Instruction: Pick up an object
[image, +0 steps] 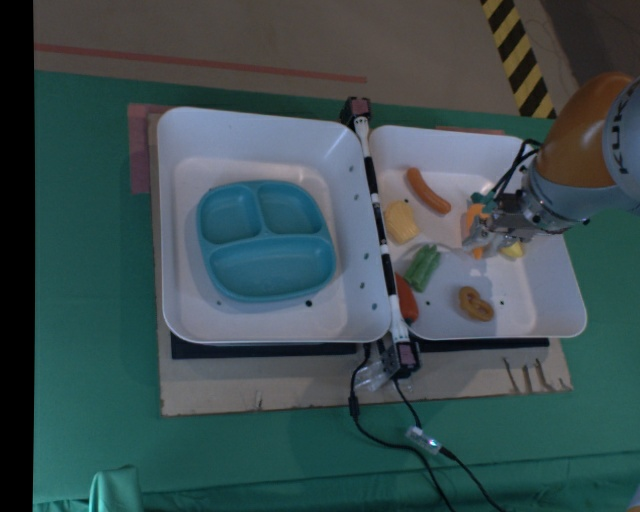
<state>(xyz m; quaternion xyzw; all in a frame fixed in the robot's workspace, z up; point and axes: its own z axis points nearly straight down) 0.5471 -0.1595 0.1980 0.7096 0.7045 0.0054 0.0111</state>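
Camera view: arm reaching in from right, gripper (487, 232) hanging low over the right bin (545, 300), by an orange piece (470, 218). Can't tell the claw's state. Sausage (428, 191), yellow piece (401, 222), green beans (423, 267), pretzel (475, 303) lying in that bin. Blue plate (265, 240) sitting in left bin (190, 150).

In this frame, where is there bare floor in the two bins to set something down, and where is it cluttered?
Left bin: bare white margin all around the blue divided plate. Right bin: open floor along the near edge, right of the brown pretzel. It is crowded between the sausage, yellow piece, green beans and the gripper.
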